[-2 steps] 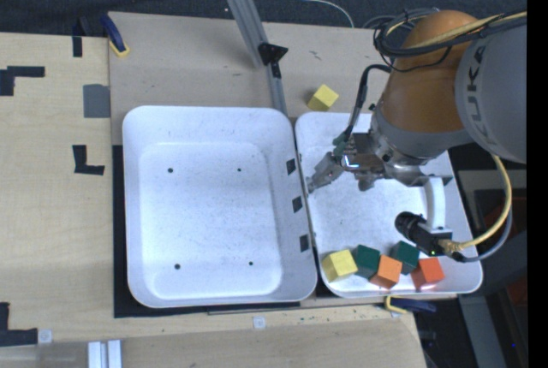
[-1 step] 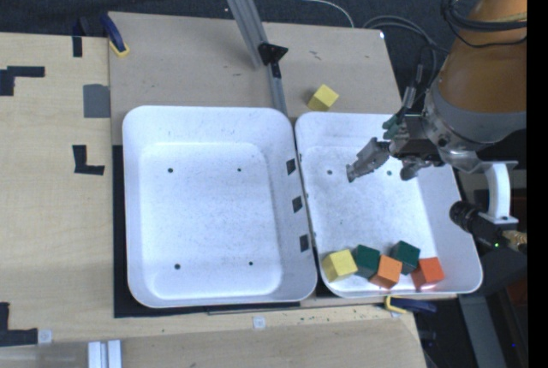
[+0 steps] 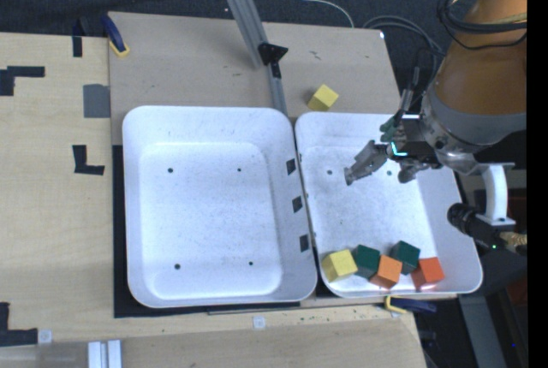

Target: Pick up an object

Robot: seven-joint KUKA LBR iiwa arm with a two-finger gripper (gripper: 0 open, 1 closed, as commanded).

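Arm hanging over the right bin, blocks bunched at its near edge.

In the camera view, the claw (image 3: 383, 163) hangs above the bare middle of the right bin (image 3: 342, 135), its two fingers spread apart with nothing between them and touching nothing. The pickable blocks lie well apart from it, huddled along the bin's near wall, probably where they slid to rest: a yellow block (image 3: 339, 263), a dark green block (image 3: 366, 258), an orange block (image 3: 388, 271), another green block (image 3: 406, 253) and a red-orange block (image 3: 428, 271), several touching. A stray yellow cube (image 3: 324, 97) sits on the bench beyond the bins. The left bin (image 3: 137, 186) lies alongside.
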